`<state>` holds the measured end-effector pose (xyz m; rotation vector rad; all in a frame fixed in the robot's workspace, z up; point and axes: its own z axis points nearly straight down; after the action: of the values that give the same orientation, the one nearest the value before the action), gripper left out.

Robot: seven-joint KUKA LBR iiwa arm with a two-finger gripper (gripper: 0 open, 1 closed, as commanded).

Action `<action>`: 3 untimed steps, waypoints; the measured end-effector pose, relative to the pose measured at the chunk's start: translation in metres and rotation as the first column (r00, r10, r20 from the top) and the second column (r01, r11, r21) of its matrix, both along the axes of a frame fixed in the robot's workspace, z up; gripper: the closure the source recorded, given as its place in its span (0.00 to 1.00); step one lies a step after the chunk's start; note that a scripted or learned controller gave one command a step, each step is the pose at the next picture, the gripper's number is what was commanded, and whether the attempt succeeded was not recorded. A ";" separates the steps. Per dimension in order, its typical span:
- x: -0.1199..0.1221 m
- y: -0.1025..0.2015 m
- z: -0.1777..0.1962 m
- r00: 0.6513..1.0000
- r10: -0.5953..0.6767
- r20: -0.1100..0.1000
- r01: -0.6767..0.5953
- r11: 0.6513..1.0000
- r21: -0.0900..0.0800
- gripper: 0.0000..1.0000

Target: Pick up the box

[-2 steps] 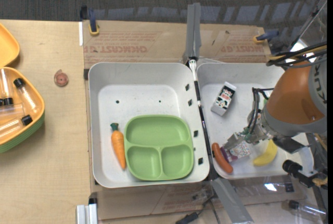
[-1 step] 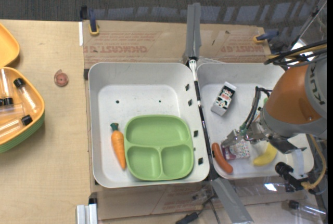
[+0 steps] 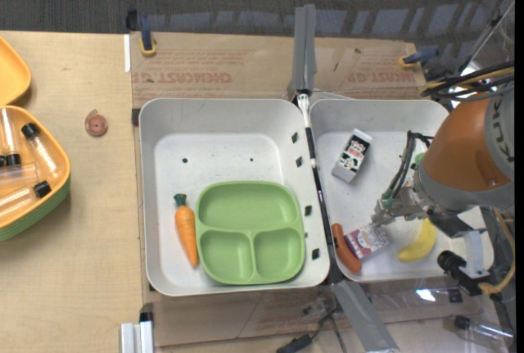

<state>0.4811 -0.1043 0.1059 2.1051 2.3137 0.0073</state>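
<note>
While the gripper (image 3: 385,210) is held low in the right bin (image 3: 327,179), its tip is seen just above a crinkly packet (image 3: 366,242), not by the box (image 3: 352,156). It cannot be told whether the gripper is open or closed, because its tip is small and dark against the packet. Nothing is seen held in it.

The box is found further back in the right bin, well apart from the gripper. It is small and white with a black and red picture, and it is lying flat. It looks as if the reaching step is in hand and the box is not picked up yet. For the next move, the gripper would need to be lifted, brought over the box and lowered around it.

Beside the packet, a red sausage (image 3: 345,251) is seen by the bin's near wall, and a yellow banana (image 3: 418,243) is lying on the other side. In the left bin (image 3: 155,179), a green tray (image 3: 250,233) with three parts is kept, and an orange carrot (image 3: 187,230) is lying just beside it.
</note>
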 end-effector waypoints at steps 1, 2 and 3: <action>0.000 0.000 0.000 1.000 0.000 0.000 0.000 1.000 0.000 0.00; 0.007 -0.080 -0.015 0.954 -0.301 -0.016 0.301 0.954 0.004 0.00; 0.034 -0.031 0.073 0.961 -0.275 -0.016 0.275 0.961 0.003 0.00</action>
<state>0.5155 -0.1357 0.1791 2.4176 2.0078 -0.0057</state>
